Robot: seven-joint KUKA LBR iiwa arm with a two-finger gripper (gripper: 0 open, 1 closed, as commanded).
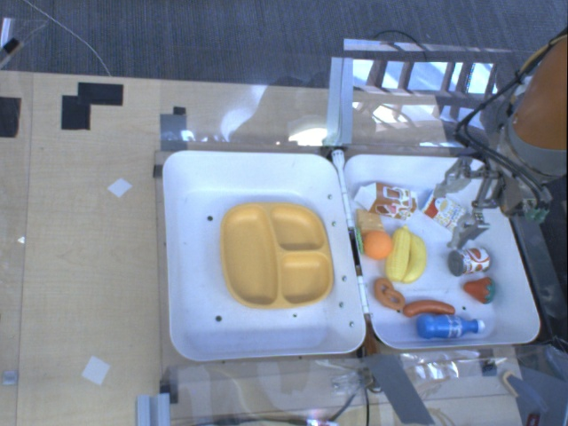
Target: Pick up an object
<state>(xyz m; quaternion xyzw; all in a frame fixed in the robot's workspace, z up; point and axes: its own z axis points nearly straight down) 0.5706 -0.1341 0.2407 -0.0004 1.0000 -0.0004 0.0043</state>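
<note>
Claw [465,204] sits over the right bin [524,322], upper-right part, w/ the grey arm [532,149] coming in from the right edge. I read the fingers as spread fairly wide, nothing between them; one finger [451,180] points up-left, the other [469,232] reaches down toward the bin floor.

Objs in the right bin, as I see them: small red-and-white packet [446,211] just beside the claw, on its left, roughly between the two fingers' lines, but I can't tell if anything touches it. Red-and-white can [470,260] lies right below the lower finger, close, maybe touching, can't confirm. Strawberry-like red piece [479,290] below that can.

Further left: brown-and-white carton [390,201] near the top, orange ball [378,245] below it, banana [407,255] touching the orange's right side. Pretzel [386,292], sausage [429,308] and blue bottle [448,327] along the bottom, bottle lying on its side, all well apart from the claw.

Left bin [195,238] holds a yellow divided tray [275,254], flat, roughly centred.
</note>
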